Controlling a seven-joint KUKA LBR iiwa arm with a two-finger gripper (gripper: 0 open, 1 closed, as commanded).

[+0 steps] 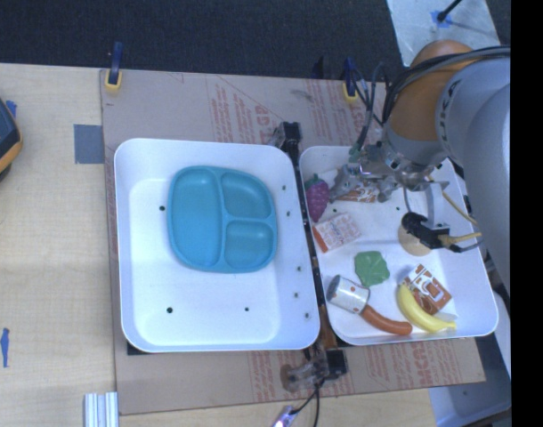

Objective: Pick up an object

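Right now the gripper (371, 178) is down in the far end of the right bin (474, 314), hovering over a small pile of clutter beside the purple grapes (317, 197), and whether it has closed on anything I cannot tell from this slant. Plenty of candidates lie nearer the front: the white snack packet (336, 232), green piece (372, 267), silver can (347, 294), hot dog (384, 320) and banana (421, 312). Trouble could come from that crowded corner, where things touch each other and the wall, so a grab may slip or drag a neighbour along.
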